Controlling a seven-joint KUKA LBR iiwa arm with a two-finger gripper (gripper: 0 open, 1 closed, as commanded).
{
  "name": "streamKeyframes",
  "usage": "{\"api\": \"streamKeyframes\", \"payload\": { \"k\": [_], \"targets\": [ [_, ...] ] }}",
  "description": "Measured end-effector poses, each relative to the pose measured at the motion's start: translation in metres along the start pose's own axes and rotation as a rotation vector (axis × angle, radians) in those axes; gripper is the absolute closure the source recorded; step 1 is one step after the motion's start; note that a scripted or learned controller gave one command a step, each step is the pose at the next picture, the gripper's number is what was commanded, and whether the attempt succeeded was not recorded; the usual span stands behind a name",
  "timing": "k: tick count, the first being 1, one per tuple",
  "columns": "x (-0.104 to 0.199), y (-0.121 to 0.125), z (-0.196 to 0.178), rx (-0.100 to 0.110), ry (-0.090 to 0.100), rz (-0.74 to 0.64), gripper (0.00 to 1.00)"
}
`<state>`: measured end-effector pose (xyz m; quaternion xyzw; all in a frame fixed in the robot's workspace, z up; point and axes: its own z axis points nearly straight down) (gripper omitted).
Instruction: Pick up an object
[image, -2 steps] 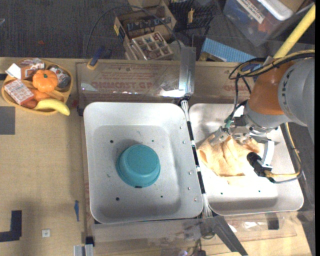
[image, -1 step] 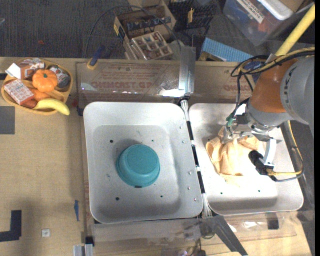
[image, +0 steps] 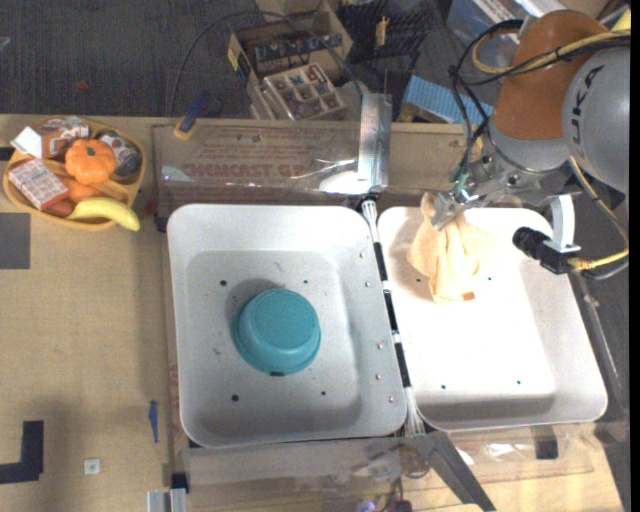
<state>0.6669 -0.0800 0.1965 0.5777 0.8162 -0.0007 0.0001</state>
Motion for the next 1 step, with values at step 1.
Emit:
{"api": "streamKeyframes", "payload": {
  "k": [1],
  "targets": [
    [-0.0214,-0.0076,0.0096,0.001,0.0,0.199,1.0]
  ]
}}
